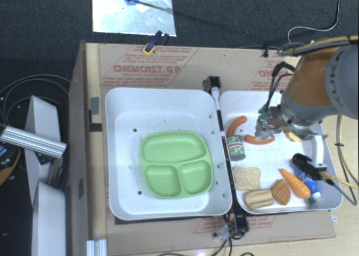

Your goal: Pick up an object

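Right bin (331,196), upper edge: gripper (268,128) sits over a sausage (259,140); jaw state cannot be told. Sausage probably light, smooth, slippery; grasp mid-length.

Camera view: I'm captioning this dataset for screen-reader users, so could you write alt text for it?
A grey and orange robot arm reaches from the right, its tool low over a red sausage in the right white bin, among toy foods including a carrot, bread slice and small can. The left white bin holds a green divided plate.
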Robot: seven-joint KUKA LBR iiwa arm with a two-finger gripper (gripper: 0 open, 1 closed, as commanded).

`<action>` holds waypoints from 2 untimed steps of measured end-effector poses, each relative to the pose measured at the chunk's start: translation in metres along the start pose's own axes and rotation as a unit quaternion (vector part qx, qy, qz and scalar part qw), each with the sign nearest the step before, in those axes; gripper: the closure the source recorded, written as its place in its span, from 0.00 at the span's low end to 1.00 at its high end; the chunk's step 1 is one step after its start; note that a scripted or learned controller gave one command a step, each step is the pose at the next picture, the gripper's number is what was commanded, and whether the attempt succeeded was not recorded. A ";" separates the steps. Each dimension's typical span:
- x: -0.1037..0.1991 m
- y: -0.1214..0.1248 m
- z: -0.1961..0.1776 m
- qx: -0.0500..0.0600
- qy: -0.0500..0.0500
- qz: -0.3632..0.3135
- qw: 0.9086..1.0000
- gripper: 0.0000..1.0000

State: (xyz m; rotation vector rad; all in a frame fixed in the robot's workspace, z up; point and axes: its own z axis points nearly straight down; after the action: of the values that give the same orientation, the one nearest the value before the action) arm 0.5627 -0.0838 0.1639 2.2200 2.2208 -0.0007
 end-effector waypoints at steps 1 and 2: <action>0.042 0.011 -0.021 -0.001 0.001 -0.002 1.000 1.00; 0.016 0.008 -0.021 -0.001 0.000 -0.001 1.000 1.00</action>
State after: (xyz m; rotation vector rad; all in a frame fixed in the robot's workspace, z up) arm 0.5705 -0.0682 0.1845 2.2184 2.2223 0.0014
